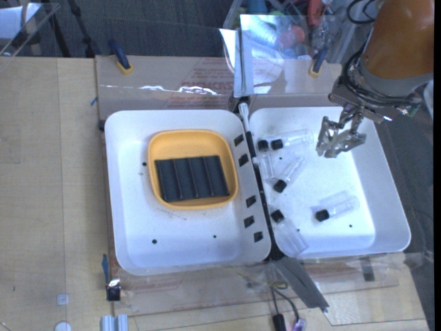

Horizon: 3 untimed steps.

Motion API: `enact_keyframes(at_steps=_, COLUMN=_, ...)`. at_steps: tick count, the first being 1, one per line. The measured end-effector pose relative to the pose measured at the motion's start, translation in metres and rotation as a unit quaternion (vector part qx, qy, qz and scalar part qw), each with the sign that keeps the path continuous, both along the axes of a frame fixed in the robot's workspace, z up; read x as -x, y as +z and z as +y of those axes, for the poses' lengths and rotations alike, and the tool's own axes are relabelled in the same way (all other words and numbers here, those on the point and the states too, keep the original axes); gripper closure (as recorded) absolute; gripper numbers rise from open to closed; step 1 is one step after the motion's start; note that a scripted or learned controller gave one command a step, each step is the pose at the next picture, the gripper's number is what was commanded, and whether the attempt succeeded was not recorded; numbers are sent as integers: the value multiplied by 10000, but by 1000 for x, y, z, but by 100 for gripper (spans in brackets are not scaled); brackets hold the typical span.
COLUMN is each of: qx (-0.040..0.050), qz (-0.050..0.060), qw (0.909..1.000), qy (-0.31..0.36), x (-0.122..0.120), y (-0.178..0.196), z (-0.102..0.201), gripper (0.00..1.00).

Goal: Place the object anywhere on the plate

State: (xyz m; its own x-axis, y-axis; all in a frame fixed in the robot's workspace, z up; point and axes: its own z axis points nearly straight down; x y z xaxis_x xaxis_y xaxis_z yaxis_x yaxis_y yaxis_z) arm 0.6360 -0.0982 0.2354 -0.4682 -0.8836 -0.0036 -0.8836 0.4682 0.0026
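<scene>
Overall, camera view: two white bins lie side by side on the bench, and the arm (403, 33) reaches in from the right.
Left bin (131, 226): it holds the yellow plate (160, 147), which sits a little above the bin's middle, well apart from the vials, so any drop there calls for a carry across the divider.
Plate load: a dark ribbed block (191, 178) lies flat on the plate and covers most of its floor; bare rim remains around it.
Right bin (382, 185): it holds several clear vials with black caps, scattered loosely, most of them near the divider.
Nearest vial to the claw: the one (293, 140) lying just left of it near the bin's top.
Isolated vial: another (335, 206) lies alone lower in the bin, apart from the cluster, so it looks the easier pick.
Gripper (339, 143): it hangs over the upper part of the right bin, pointing down; whether its claw is spread or pressed together I cannot tell, and nothing shows between its tips.
Task state, as a judgement: no vial is on the plate yet, so picking comes first.
Risk: the vials are round and clear and may roll or slip when pinched.
</scene>
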Motion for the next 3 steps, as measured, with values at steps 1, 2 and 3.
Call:
enact_keyframes(at_steps=1, qx=-4, qz=-37, qw=9909, qy=1343, x=-32, y=97, z=-9, gripper=100)
enact_keyframes(at_steps=2, qx=-3, qz=-41, qw=9593, qy=2824, x=-32, y=179, z=-21, gripper=100)
enact_keyframes(at_steps=3, qx=-5, qz=-37, qw=8809, qy=4733, x=-27, y=198, z=-73, gripper=100)
